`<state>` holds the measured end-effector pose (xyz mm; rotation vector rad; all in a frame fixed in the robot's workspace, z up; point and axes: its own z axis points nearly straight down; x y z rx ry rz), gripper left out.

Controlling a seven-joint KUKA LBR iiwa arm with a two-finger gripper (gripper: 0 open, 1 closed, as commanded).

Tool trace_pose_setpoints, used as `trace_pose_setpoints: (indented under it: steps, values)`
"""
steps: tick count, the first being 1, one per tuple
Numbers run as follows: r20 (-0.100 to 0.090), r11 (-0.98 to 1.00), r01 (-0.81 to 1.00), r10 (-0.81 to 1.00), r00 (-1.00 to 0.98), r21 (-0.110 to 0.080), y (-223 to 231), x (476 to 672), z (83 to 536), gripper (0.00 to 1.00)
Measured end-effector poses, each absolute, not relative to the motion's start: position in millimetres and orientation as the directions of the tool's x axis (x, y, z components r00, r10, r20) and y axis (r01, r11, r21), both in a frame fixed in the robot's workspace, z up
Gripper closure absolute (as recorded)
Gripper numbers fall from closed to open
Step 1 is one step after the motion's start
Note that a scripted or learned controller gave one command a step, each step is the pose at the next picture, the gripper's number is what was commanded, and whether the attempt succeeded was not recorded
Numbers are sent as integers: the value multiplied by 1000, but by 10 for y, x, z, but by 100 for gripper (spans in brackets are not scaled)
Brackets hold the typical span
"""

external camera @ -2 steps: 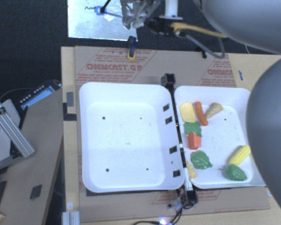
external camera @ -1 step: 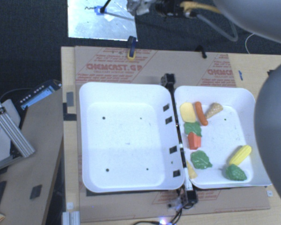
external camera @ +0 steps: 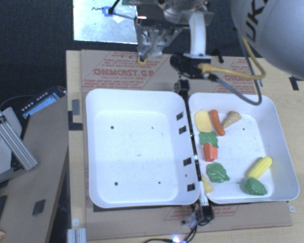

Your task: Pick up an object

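White plastic bins sit side by side. The right bin (external camera: 281, 130) holds every toy: broccoli (external camera: 255, 187), corn (external camera: 259, 167) and lettuce (external camera: 217, 172) nearest, a carrot (external camera: 217, 122) farther back, loose enough to pick singly. Beyond, the gripper (external camera: 150, 48) hangs high behind the left bin (external camera: 99, 151), carrying nothing, apparently waiting; its hand's state I cannot tell.

Open left bin (external camera: 131, 146); toy food (external camera: 217, 151) crowding right bin (external camera: 281, 151).
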<state>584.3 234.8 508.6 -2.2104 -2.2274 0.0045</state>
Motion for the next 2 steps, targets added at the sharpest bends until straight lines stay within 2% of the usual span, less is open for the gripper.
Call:
trace_pose_setpoints:
  steps: [1,2]
  values:
    - [-1,6,1000,1000,-6,-7,2343,5196,4530,100]
    - [0,0,1000,1000,0,2,2336,5698,4366,100]
